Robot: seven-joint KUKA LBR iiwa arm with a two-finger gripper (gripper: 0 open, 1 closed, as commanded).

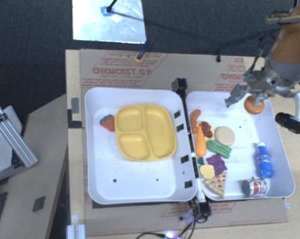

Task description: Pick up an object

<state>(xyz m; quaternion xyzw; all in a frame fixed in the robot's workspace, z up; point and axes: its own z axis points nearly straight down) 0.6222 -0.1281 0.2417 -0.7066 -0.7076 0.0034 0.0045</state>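
You see two white bins (140,195) of smooth, faintly glossy plastic. In the left bin, the yellow divided plate (144,132) looks like smooth plastic with a soft sheen. In the right bin, the blue bottle (263,161) and the toy carrot (200,143) look like plastic. The can (254,186) at lower right has a shiny metal end. Beneath the bins lies matt printed cardboard (125,69). At upper left, the square sheet (109,14) looks like reflective metal.

KUKA iiwa arm (291,44): rounded orange band above a grey wrist section. Wrist housing silver-grey, with a small teal marking on its left side. Dark cable runs alongside. Two-finger gripper (244,97): grey metal fingers.
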